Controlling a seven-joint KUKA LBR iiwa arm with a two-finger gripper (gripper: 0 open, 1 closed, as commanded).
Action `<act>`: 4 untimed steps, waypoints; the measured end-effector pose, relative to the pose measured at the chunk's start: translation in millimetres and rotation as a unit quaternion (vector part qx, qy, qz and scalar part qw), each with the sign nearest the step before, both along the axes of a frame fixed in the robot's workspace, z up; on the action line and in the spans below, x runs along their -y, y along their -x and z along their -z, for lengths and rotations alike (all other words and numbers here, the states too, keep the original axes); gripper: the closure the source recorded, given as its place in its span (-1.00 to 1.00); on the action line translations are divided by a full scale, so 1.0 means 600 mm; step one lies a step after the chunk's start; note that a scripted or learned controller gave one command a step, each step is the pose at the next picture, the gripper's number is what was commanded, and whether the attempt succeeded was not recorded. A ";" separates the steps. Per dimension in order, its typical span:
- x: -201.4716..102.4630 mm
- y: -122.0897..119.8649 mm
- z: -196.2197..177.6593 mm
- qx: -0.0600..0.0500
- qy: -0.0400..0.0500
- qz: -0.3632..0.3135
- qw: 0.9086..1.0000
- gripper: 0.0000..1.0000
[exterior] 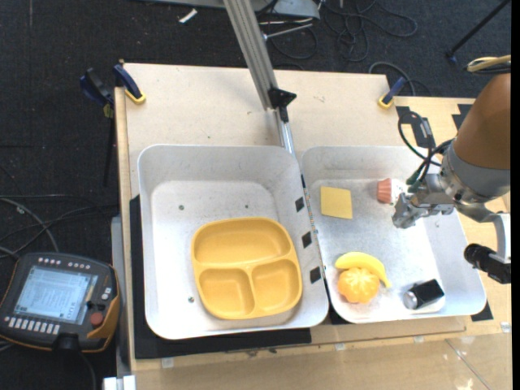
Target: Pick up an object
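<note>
Dark carpet all round, a pale bench (203, 108) in the middle, two white bins on it, and I'm reaching in from the right. The left bin (162, 169) carries a yellow divided plate (244, 266), nothing for me there. All the action is in the right bin (455, 242). My gripper (404, 216) hangs low over its far right part, and whether it's spread or pressed together I cannot tell from this angle; nothing shows pinched in it.

Just beside me, towards the bin's far edge, sits a small pink object (384, 189), the nearest candidate. A flat yellow square (336, 202) lies near the far left corner. Along the near edge: a banana (361, 264) resting against an orange (358, 285), and a small black object (424, 294) near the near right corner.

So I'd call this the approach, pick not yet made. The pink piece looks the likely target. Next I need to centre over it, shifting slightly towards the far edge, come down straddling it, then close and lift. It's small and looks round; I reckon it could roll away if I clip it.
</note>
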State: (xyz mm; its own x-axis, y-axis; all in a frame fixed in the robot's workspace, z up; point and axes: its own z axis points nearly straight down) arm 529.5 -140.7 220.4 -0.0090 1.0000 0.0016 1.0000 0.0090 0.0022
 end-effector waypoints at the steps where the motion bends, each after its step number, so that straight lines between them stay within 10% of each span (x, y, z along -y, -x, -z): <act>1: -0.073 -0.039 0.006 0.000 0.000 0.001 1.000 1.00; 4: -0.336 -0.129 -0.002 0.000 0.000 0.000 1.000 1.00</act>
